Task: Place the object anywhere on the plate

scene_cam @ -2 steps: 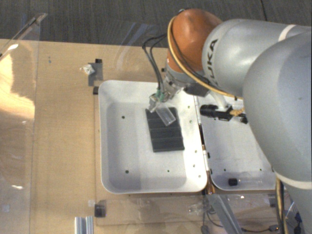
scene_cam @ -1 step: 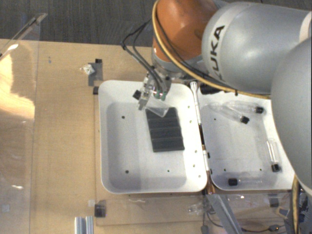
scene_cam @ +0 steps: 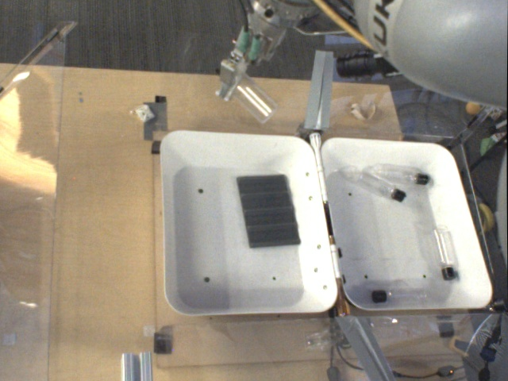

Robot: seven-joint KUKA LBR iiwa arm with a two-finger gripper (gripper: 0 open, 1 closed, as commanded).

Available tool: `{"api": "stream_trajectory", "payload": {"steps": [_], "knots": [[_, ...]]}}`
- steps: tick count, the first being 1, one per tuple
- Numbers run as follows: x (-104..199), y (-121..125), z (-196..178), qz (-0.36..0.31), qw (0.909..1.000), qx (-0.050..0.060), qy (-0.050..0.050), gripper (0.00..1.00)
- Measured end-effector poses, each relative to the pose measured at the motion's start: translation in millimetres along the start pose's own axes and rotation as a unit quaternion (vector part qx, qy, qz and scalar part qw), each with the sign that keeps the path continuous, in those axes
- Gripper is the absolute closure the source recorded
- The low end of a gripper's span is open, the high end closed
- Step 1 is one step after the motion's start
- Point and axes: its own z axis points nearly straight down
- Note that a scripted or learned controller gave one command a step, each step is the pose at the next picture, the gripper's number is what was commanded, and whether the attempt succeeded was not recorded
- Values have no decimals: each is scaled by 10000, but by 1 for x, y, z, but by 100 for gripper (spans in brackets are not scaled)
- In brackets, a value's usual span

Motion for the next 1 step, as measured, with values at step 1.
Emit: {"api": "stream_trajectory", "payload": {"steps": [1], "knots": [[-3,22,2,2203,9754,23,8,100]]}}
